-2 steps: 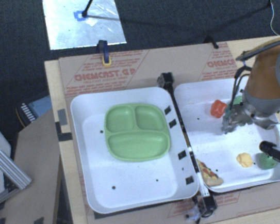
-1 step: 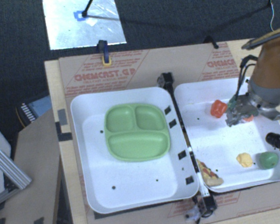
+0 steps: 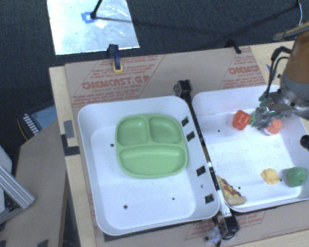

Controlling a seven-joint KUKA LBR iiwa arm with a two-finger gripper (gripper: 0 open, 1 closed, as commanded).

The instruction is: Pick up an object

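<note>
Lettering reading "CHEMCAST GP" ran in red across the brown protective sheet (image 3: 135,74) that covered the bench, once above the left bin and again, partly cut off by the arm, above the right bin. No other writing could be made out.

2 shallow white bins sat side by side on that sheet. The gripper (image 3: 265,116) hung over the upper part of the right bin (image 3: 248,175), carried by the grey arm (image 3: 308,77) with its orange band. Whether its jaws stood apart or together I cannot tell; they were a dark blur from above. An orange-red object (image 3: 241,120) lay just beside the jaws on their left, and a second reddish piece (image 3: 273,126) sat right under or against them, though no grip on it could be seen. Well below the jaws, near the bin's lower edge, lay a yellow lump (image 3: 270,176) with a green object (image 3: 295,176) just beside it. A speckled, pizza-like piece (image 3: 231,191) rested in the lower left corner of that bin.

Far left of the jaws, the left bin (image 3: 106,207) held a green divided plate (image 3: 150,145) with 3 compartments.

Beyond the bench, dark carpet (image 3: 5,50) covered the floor, with a shiny square sheet (image 3: 92,20) lying on it.
</note>
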